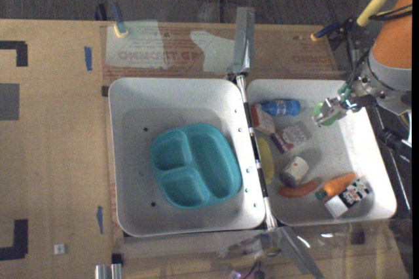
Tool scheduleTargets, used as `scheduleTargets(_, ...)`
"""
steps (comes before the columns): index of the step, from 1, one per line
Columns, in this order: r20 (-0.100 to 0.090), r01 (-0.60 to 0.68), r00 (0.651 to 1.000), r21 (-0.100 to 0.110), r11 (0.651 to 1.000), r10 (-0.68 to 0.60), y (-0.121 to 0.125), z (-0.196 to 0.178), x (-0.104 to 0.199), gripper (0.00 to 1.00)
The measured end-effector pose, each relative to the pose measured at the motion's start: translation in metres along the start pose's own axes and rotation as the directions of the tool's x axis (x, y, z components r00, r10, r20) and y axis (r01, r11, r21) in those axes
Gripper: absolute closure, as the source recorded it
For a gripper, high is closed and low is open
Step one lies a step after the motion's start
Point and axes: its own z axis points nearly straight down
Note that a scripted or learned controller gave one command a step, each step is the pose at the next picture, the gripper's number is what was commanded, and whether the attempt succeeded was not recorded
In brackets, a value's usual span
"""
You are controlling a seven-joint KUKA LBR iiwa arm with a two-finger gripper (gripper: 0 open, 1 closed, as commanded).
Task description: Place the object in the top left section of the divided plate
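Observation:
A teal divided plate (230, 148) lies in the left bin (131, 114), with two small sections on its left and one large section on its right. All three sections look bare. My gripper (329, 110) hangs over the back right part of the right bin (366, 160), far from the plate. Something small and pale green (321, 116) shows at its tip; I cannot make out whether this is a held object or part of the gripper.
In the right bin lie a blue bottle (280, 107), a pink-and-white packet (294, 134), a yellow banana (265, 158), a white cup (296, 169), a red sausage (299, 189), an orange carrot (339, 184) and a black-and-white carton (349, 198). A metal rail (243, 42) stands behind the bins.

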Motion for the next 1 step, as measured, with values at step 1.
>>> scheduleTargets(1, 0.001, -0.027, 1.0, -0.002, 1.0, 0.027, 0.0171, 0.0161, -0.0158, 1.0)
